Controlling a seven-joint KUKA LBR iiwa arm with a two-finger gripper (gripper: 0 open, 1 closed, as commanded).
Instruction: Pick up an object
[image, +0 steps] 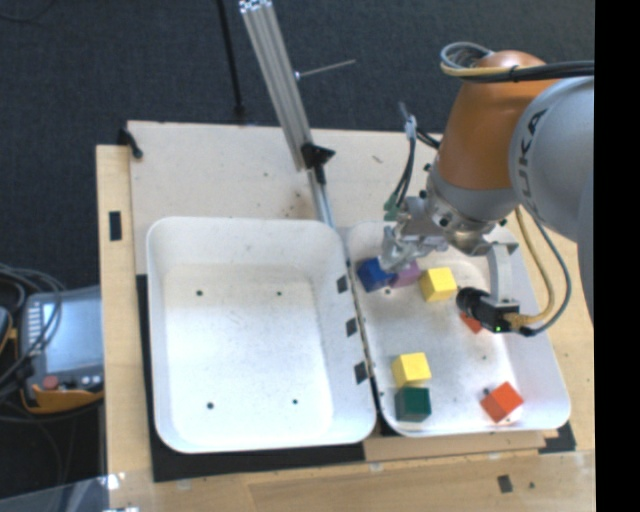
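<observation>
My gripper (398, 256) hangs over the far left part of the right bin (535, 400), its metal fingers pointing down. Just left of the fingertips lies a blue block (371, 274), and a small purple block (407, 277) sits right beneath them. A yellow block (438, 284) rests to the right of the gripper. Nearer the front lie another yellow block (411, 367), a green block (412, 403) and an orange block (502, 401). A small red piece (471, 322) peeks out by a black fitting with a green light. Nothing shows between the fingers.
The left bin (160, 300) stands beside the right one, sharing a dark divider with clips. A slanted aluminium post (285, 95) rises behind the bins. Cables loop from the arm over the right bin's far right side.
</observation>
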